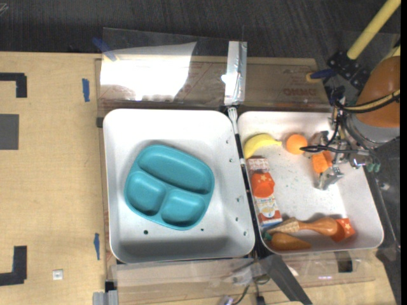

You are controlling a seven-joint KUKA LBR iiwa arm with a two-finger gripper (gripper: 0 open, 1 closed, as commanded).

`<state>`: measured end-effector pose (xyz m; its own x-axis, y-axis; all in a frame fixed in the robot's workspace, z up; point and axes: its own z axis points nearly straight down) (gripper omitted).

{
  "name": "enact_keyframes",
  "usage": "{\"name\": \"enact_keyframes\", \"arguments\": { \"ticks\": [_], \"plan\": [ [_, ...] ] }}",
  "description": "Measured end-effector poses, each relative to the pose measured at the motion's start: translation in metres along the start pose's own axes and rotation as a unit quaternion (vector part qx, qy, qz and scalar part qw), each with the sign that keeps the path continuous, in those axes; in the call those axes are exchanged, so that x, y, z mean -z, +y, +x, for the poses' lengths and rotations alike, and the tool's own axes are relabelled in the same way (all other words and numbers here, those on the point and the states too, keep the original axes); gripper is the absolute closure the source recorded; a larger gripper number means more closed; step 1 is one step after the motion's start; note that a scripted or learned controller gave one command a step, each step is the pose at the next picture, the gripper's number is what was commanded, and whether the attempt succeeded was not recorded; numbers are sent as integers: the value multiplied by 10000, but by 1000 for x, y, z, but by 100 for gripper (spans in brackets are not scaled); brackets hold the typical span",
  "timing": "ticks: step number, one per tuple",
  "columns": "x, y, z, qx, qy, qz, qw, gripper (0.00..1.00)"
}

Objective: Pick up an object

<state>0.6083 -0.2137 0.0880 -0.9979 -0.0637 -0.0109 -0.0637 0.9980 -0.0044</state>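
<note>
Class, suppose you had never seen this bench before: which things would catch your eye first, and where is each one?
The teal divided tray stands out most, lying alone in the left bin. Next comes the warm-coloured clutter in the right bin: a yellow banana and an orange ball near the top, and a brown bottle lying along the bottom edge. The gripper hangs over that bin's right half.
</note>
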Motion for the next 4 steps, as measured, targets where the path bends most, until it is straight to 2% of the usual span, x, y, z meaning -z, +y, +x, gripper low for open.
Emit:
{"name": "enact_keyframes", "arguments": {
  "ticks": [1,2,3,4],
  "plan": [
    [0,23,-6,-11,11,-14,10000,0],
    [15,22,-10,-7,-66,13,10000,100],
    [14,23,-10,-7,-56,9,10000,0],
    [0,-2,8,196,13,-10,9998,0]
  ]
}}
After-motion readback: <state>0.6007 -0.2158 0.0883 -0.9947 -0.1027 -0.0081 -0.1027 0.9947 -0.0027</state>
